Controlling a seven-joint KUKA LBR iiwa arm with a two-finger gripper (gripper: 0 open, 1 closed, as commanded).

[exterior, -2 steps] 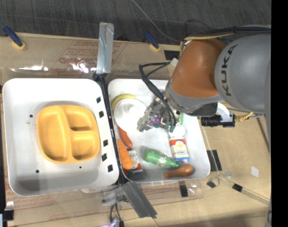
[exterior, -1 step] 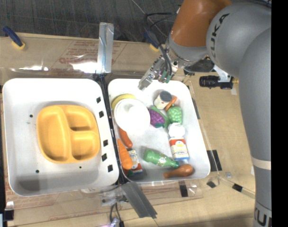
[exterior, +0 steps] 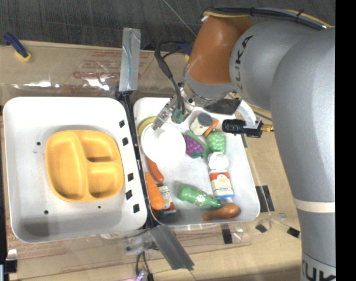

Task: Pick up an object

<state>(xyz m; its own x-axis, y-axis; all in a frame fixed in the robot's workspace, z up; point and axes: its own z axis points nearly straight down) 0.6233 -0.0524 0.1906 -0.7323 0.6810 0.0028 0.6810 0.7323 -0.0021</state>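
Note:
The right bin (exterior: 248, 174) holds a jumble of toy food. A white round plate (exterior: 164, 146) lies at its upper left, with purple grapes (exterior: 194, 146) and a green bumpy piece (exterior: 216, 142) beside it. Lower down are a white bottle with an orange cap (exterior: 220, 179), a green bottle (exterior: 197, 196), a carrot (exterior: 155, 194) and a brown drumstick (exterior: 222, 211). My gripper (exterior: 168, 113) hangs low over the bin's top left corner, just above the plate's far edge. The orange wrist band (exterior: 216, 45) and grey arm cover the bin's upper part.
The left bin (exterior: 20, 127) holds a yellow divided tray (exterior: 84, 163). A grey tape strip (exterior: 129, 60) runs along the seam between the bins. A small white cup (exterior: 202, 122) sits under the wrist. The arm's grey body (exterior: 301, 127) fills the right side.

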